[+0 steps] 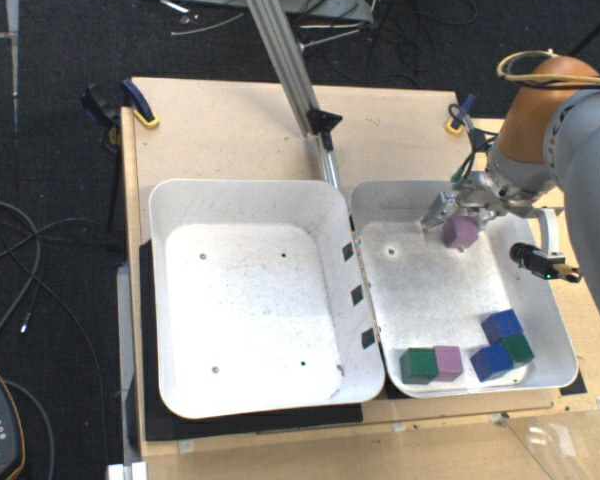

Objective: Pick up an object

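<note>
We see the gripper (pixel 458 218) over the far part of the right bin (pixel 540 308), its fingers closed around a purple block (pixel 462 231) that hangs clear of the floor, apparently already lifted. Well apart, along the near wall, lie a green block (pixel 418 365), a pink block (pixel 448 362), two blue blocks (pixel 501 326) and a small green cube (pixel 519 348). Beside it sits the left bin (pixel 180 208).

The left bin (pixel 245 298) lies bare, open to reach — the right bin's (pixel 435 288) near edge is crowded by blocks (pixel 467 353), its middle free.
</note>
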`<state>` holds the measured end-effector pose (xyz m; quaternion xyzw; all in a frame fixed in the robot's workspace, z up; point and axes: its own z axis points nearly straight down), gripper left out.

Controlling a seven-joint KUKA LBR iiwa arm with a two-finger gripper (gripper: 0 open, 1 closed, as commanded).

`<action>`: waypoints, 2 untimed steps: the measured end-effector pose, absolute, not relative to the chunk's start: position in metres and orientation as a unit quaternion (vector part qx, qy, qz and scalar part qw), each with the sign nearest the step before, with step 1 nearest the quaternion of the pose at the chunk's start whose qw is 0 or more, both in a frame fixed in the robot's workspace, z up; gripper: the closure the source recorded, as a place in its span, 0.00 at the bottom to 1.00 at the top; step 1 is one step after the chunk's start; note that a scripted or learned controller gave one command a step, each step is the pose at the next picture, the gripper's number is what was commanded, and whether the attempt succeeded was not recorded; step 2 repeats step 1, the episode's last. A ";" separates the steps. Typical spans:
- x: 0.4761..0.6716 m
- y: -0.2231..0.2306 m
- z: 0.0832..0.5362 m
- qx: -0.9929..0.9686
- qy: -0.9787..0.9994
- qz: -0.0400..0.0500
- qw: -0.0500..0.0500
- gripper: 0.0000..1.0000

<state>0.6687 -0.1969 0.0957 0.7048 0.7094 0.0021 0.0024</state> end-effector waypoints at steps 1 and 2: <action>0.667 -0.199 0.106 0.705 0.709 0.000 0.002 1.00; 0.667 -0.199 0.106 0.705 0.709 0.000 0.002 1.00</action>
